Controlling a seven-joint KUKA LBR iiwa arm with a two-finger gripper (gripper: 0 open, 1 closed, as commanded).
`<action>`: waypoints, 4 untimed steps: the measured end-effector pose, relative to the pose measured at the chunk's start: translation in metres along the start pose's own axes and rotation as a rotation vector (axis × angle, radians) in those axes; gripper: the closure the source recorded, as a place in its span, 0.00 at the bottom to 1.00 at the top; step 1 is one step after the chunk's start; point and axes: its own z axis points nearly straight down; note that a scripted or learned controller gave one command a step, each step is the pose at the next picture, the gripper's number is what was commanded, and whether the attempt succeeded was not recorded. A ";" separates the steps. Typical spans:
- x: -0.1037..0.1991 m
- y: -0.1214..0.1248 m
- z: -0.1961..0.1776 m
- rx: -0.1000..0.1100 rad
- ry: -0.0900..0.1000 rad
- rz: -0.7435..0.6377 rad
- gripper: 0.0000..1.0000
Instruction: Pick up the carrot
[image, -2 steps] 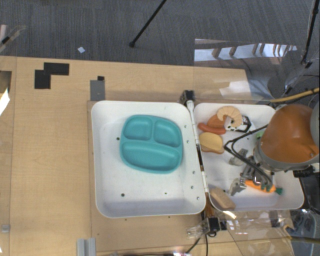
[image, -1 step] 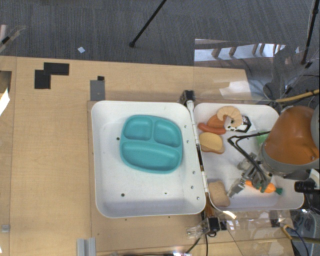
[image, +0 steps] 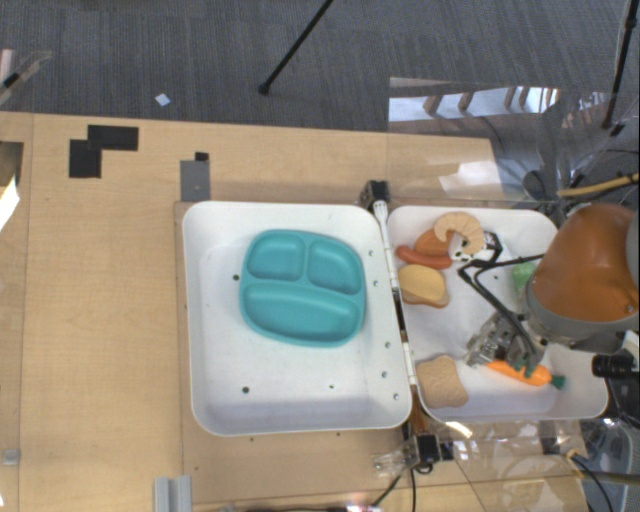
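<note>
The carrot (image: 522, 374) is a small orange toy with a green tip, lying flat near the front right corner of the right bin (image: 500, 405). My gripper (image: 503, 348) is low over the bin, directly at the carrot's left end, touching or nearly touching it. The arm's orange band (image: 590, 265) hangs above and to the right, hiding part of the bin's right side. Nothing appears lifted; the carrot rests on the bin floor.
In the right bin lie a tan bread piece (image: 441, 382) at the front left, a yellow-brown item (image: 423, 287), a red-orange piece (image: 432, 246) and a curled pastry (image: 462, 228) at the back, and a green item (image: 522, 276) beside the arm. A teal divided plate (image: 302, 287) sits in the left bin (image: 215, 400).
</note>
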 end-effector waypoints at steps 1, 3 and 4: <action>0.000 0.000 0.000 0.001 0.000 0.000 0.00; -0.010 -0.018 0.012 0.003 -0.001 -0.048 0.00; -0.012 -0.015 -0.001 -0.001 -0.004 -0.047 1.00</action>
